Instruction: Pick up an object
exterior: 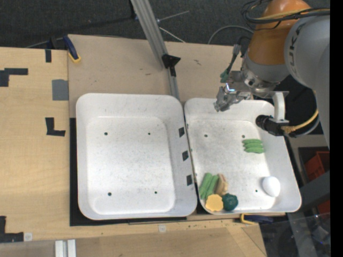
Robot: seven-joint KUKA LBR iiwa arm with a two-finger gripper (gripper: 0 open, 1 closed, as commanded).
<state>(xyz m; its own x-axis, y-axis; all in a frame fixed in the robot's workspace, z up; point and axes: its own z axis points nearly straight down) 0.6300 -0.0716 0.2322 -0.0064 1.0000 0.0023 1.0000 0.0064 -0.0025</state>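
Note:
My gripper (pixel 223 103) hangs over the far edge of the right bin (pixel 278 159), with nothing seen between its fingers. In that bin lie a green pea pod (pixel 253 146) on the right side, a white egg-like ball (pixel 270 186) near the front right corner, and a cluster at the front left: a long green vegetable (pixel 207 184), a tan piece (pixel 221 184), a yellow piece (pixel 214 203) and a dark green piece (pixel 230 202). All of them lie well in front of the gripper.
The left bin (pixel 128 154) stands beside the right one, with black clips along the shared edge. A slanted metal pole (pixel 155 33) rises behind the bins. The big grey and orange arm (pixel 284 31) fills the upper right.

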